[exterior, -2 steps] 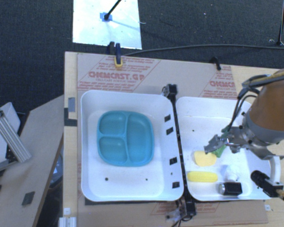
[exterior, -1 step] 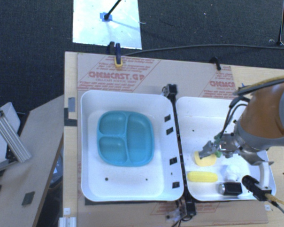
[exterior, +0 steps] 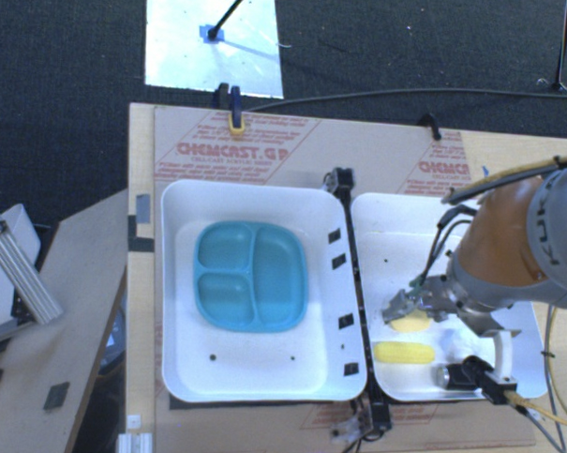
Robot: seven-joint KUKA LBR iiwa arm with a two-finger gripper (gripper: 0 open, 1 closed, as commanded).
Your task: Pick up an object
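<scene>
The left bin [exterior: 179,362] fills the middle-left of the frame. It holds 1 thing, a teal divided plate [exterior: 253,276], lying flat near its centre and well apart from the arm.

To the right of the divider, the right bin [exterior: 396,230] holds 2 yellow things in its lower-left part. A pale lump [exterior: 412,323] sits just under the gripper [exterior: 407,306], and the tip overlaps its upper edge in this view. Whether they touch cannot be told. Just below the lump, toward the bottom of the frame, lies a yellow bar [exterior: 405,353]. Its long axis runs almost straight left to right across the frame.

The arm [exterior: 508,249] comes in from the right edge and bends down over the bin's lower half. Whether the gripper is apart or together cannot be told from this angle, and nothing can be seen clamped in it.

The lump looks like the target, since it is the closest thing and lies nearly straight beneath the tip. The coming move would likely be a short drop, not a sideways shift. The bar is a near second choice, and a grip across its short side would suit it.
</scene>
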